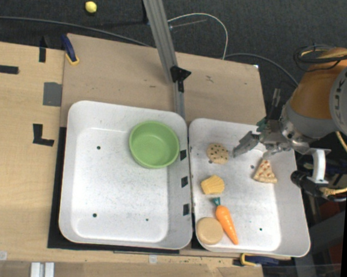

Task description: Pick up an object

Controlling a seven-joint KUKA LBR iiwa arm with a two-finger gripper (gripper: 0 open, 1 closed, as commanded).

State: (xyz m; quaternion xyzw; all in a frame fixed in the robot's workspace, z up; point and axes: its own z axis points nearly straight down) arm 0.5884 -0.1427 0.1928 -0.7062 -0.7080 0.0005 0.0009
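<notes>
In the right bin (286,235) lie a chocolate-chip cookie (218,153), a triangular pizza-like slice (265,172), a yellow ridged piece (213,185), a carrot (226,223) and a round tan bun (209,231). My gripper (254,151) hangs over the upper part of this bin, between the cookie and the slice. It is open, one finger slanting down-left toward the cookie, and nothing sits between the fingers. A green bowl (154,144) stands in the left bin (88,218).
A grey metal pole (164,37) slants across the bench toward the divide between the bins. Cables run behind the bins. The grey and orange arm (322,99) fills the upper right, and a small yellow ball (91,6) lies far back left.
</notes>
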